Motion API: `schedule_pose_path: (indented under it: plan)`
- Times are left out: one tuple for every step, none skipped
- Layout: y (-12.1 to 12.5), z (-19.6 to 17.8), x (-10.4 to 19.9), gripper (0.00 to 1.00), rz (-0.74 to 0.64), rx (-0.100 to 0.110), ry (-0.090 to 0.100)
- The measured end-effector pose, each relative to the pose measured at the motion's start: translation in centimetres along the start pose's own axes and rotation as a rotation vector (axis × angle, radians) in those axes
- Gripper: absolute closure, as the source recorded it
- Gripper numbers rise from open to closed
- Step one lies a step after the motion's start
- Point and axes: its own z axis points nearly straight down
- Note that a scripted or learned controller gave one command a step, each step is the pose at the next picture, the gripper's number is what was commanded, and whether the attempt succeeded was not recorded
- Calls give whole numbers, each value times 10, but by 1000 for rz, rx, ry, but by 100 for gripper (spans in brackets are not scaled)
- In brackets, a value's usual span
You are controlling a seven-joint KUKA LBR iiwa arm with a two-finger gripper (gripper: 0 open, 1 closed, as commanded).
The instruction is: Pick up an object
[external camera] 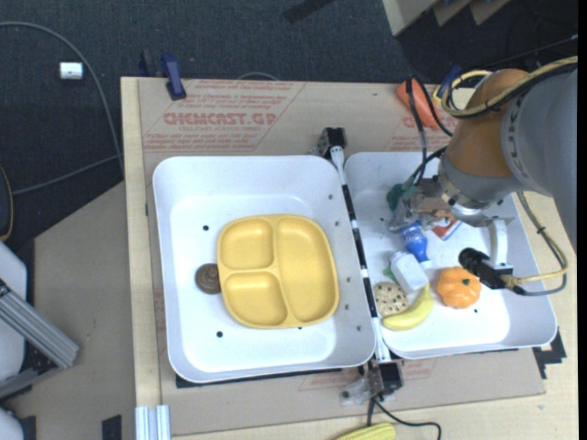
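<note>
The large grey arm with its orange band (495, 145) reaches in over the right-hand shallow white plastic bin (527, 324), and its tool (424, 211) hangs low among the clutter at that bin's upper left. Whether the tool is open or closed cannot be told, since the wrist hides its tip. Judging from this, the step in hand is the descent onto a target. To do it well, the arm should come straight down onto one item that has free space on two sides, and should stay off the bin's dividing wall, where a closing grip could snag.

The pale wooden surface (138, 246) carries both bins side by side. The left-hand white bin (174, 209) holds a yellow three-compartment plastic tray (275, 270) with a small brown round disc (207, 278) touching its left edge; both are well apart from the tool.

In the right bin, from larger to smaller, a curved yellow toy banana (411, 312) lies near the front, an orange pumpkin-shaped toy (457, 287) sits just beside it (rounded, so it may roll if nudged), a small blue bottle-like piece (415, 243) lies just below the tool, a white block (404, 269) is just below that, and a speckled round cookie (389, 294) touches the banana's left end. The blue piece looks the likeliest target, being nearest.
</note>
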Motion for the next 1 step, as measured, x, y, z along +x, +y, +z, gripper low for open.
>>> schedule_pose_path:
  plan:
    - [-14, -91, 63, 100, -1, 2, 2]
